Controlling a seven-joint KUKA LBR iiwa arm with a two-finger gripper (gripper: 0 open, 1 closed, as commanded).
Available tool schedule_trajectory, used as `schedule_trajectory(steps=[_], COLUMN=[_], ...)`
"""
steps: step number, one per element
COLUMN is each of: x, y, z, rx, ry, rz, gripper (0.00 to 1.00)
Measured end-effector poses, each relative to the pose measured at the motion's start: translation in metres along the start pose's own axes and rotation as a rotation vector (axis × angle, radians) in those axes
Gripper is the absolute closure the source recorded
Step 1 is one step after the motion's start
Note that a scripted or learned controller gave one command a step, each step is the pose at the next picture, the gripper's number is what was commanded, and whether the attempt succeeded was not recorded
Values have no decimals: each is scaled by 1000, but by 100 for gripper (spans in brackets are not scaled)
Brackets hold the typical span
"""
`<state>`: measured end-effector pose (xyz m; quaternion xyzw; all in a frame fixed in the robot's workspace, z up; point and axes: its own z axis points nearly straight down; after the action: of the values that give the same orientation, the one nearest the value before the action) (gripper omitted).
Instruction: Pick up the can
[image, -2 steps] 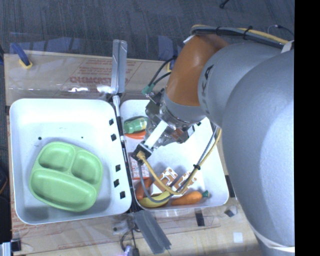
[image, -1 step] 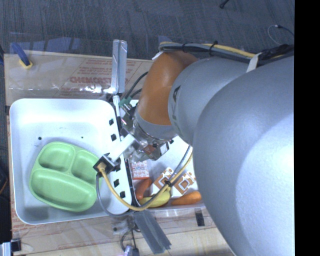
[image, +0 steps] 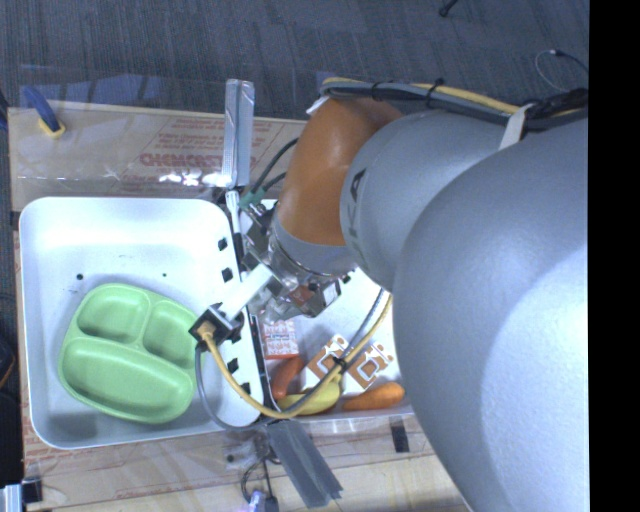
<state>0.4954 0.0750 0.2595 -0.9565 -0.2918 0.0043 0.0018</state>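
Observation:
A small object with a red and white label (image: 279, 338), possibly the can, lies in the right bin (image: 330, 424) just below the arm's wrist. The gripper (image: 297, 300) hangs low over the right bin's left side, directly above that labelled object and close to it. The orange band and the grey arm body cover most of the gripper and most of the right bin. I cannot tell whether the gripper touches the labelled object.
A green divided plate (image: 130, 350) lies in the left bin (image: 60, 230). In the right bin's near part lie a banana (image: 312, 400), an orange carrot-like piece (image: 375, 397) and a white-and-orange patterned box (image: 352, 362). A yellow cable (image: 232, 375) loops over the divider between the bins.

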Motion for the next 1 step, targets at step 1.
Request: schedule_trajectory(steps=[1], x=[31], y=[-83], z=[-1], rx=[-3], ry=[2], rz=[-88], gripper=[100])
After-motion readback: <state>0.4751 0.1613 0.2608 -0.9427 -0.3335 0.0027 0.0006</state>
